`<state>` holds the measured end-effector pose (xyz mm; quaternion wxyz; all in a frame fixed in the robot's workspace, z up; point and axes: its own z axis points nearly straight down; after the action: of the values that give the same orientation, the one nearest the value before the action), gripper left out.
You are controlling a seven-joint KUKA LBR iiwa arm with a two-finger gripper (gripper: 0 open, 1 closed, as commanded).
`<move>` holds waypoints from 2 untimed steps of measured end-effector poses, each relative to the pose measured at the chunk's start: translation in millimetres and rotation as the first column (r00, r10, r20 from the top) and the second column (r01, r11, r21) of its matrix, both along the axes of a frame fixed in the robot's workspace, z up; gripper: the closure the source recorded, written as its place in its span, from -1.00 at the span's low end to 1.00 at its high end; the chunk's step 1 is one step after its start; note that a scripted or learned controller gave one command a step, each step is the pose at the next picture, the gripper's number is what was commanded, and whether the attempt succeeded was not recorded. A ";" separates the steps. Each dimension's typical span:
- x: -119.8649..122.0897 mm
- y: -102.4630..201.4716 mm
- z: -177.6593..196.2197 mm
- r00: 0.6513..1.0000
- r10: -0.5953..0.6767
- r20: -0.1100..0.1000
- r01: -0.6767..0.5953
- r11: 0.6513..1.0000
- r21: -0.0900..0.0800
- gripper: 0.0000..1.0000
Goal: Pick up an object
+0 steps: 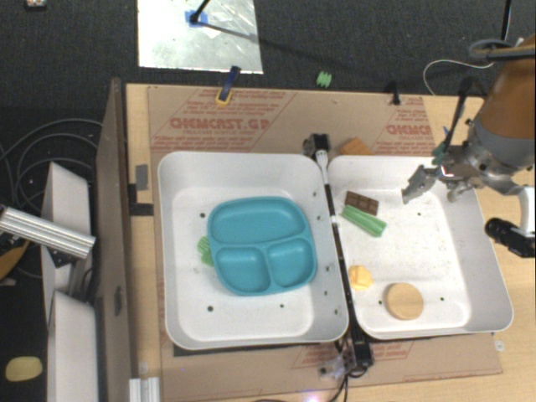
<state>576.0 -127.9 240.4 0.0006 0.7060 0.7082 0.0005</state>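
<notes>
From the camera above, the hand (419,184) hangs at the right of the frame over the upper part of the right bin (477,308). One grey finger (415,186) points down-left; whether it is spread or closed I cannot tell, and nothing shows between its fingers. Left of it in that bin lie a brown block (362,201) and, touching it, a green stick (363,221). Lower down, a yellow piece (360,277) sits near a tan disc (404,301). The left bin (180,249) holds a blue divided plate (261,244). Both bins rest on the bench (251,115).
</notes>
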 end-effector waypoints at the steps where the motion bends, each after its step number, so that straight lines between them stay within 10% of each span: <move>1: 26.5 33.0 -67.3 1.000 0.005 -0.003 -0.005 1.000 0.001 -1.00; 2: 18.6 34.8 -160.7 1.000 -0.002 -0.004 0.002 1.000 0.001 -1.00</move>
<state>594.6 -93.1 79.7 -0.0012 0.7067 0.7075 -0.0006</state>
